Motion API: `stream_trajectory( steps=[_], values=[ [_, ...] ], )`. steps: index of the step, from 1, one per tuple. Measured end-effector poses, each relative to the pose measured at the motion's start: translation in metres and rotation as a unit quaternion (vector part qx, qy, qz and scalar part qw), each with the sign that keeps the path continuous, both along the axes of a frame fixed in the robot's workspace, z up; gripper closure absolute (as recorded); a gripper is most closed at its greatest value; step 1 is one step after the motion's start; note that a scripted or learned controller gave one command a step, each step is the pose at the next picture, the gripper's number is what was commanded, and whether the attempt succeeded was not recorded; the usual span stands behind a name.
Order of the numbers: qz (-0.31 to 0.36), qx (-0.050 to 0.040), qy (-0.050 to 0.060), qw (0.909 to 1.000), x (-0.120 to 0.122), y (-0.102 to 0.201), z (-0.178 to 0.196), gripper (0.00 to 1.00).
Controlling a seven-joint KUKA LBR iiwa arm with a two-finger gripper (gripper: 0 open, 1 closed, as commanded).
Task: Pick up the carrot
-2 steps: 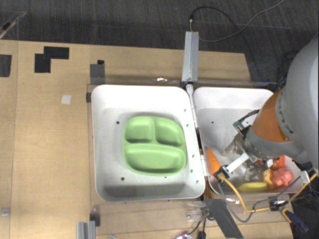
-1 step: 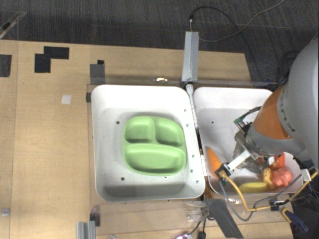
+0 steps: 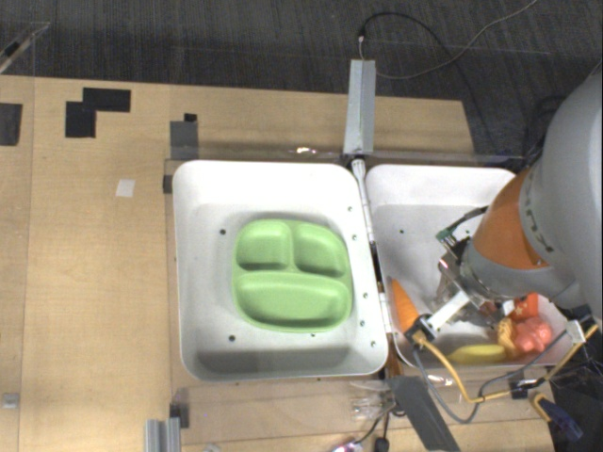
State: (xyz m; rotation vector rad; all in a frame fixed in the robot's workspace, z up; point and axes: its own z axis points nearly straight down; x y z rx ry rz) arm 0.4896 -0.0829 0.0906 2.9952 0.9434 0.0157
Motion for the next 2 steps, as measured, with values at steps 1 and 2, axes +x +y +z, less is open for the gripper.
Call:
stream_trajectory(
  steps=[1, 2],
  values=[
    [-0.185, 0.0036, -0.004, 0.9828, 0.003, -0.005, 0.0, 1.0],
    [-0.079, 0.0166, 0.003, 0.9967, 0.005, -0.088, 0.0, 1.0]
  ],
)
